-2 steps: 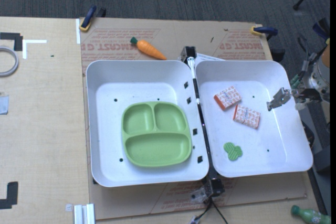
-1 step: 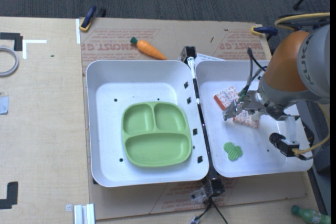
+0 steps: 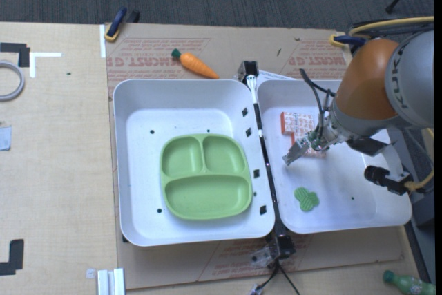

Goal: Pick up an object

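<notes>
Red-and-white packet (image 3: 298, 123) is your nearest candidate: it lies flat in the right bin (image 3: 359, 211), touching the pincer (image 3: 298, 150) on its far side. You should judge it light, thin and probably slick, so take it by an edge. Nearer the camera than the pincer sits a small green leafy toy (image 3: 306, 199), likely soft. You cannot tell how far the pincer is spread, nor see anything in it.

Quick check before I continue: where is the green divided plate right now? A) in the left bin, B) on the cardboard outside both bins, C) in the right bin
A: the green divided plate lies flat on the floor of the left bin; the right bin holds a red-and-white packet and a small green object.
</notes>
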